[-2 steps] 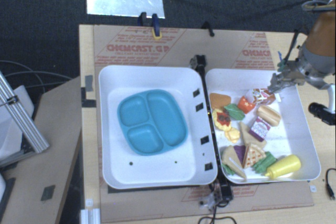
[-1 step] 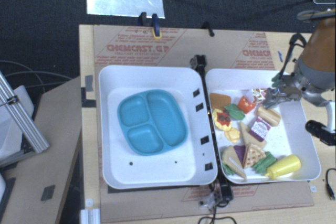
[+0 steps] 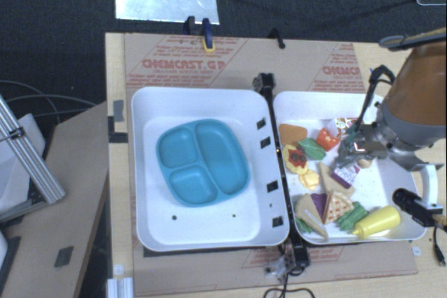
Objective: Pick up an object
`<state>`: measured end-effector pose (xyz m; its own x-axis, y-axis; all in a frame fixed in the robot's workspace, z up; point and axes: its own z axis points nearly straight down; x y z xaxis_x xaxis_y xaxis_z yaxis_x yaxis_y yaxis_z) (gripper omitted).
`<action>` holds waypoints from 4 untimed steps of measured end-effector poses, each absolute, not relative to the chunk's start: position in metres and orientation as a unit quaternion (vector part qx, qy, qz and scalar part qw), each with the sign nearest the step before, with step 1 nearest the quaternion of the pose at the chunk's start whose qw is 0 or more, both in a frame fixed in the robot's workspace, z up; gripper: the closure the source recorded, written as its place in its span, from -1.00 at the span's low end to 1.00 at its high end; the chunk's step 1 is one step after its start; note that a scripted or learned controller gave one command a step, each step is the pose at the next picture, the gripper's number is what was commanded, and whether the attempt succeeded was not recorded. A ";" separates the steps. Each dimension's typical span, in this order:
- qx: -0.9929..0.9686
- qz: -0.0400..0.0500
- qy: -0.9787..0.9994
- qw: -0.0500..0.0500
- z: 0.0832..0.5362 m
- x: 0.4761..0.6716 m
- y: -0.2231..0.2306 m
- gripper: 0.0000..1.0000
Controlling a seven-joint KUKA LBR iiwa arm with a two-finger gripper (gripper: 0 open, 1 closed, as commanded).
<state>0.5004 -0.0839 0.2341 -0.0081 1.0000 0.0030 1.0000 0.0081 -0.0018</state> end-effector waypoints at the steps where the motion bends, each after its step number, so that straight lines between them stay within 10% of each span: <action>1: -0.705 -0.002 -0.709 -0.002 0.244 0.504 -0.087 1.00; 3: -0.703 -0.001 -0.711 0.000 0.233 0.513 0.052 1.00; 4: -0.708 0.002 -0.706 0.001 0.181 0.485 0.007 1.00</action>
